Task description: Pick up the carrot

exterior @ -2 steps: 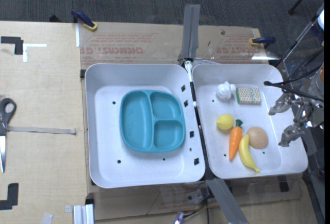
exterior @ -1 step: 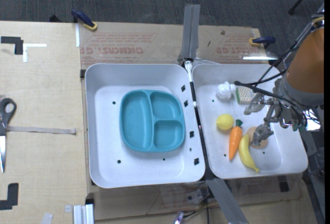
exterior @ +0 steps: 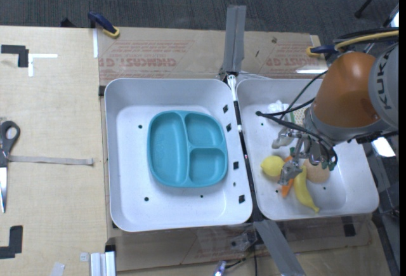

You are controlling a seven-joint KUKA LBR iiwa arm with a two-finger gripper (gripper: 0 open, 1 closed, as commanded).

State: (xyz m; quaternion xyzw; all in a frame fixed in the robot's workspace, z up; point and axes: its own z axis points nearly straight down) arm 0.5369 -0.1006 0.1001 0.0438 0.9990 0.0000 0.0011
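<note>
One carrot [exterior: 288,187] lies in the right bin [exterior: 355,205], between one lemon [exterior: 272,166] and one banana [exterior: 303,193]. The gripper [exterior: 293,170] hangs over it, finger state impossible to tell. The left bin [exterior: 127,205] holds one blue divided plate [exterior: 188,148].

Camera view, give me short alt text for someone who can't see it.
The gripper is down in the right bin over a carrot, amid a lemon and a banana. The left bin holds a blue divided plate.

Carrot [exterior: 287,187] mostly hidden under gripper [exterior: 293,170]
</note>
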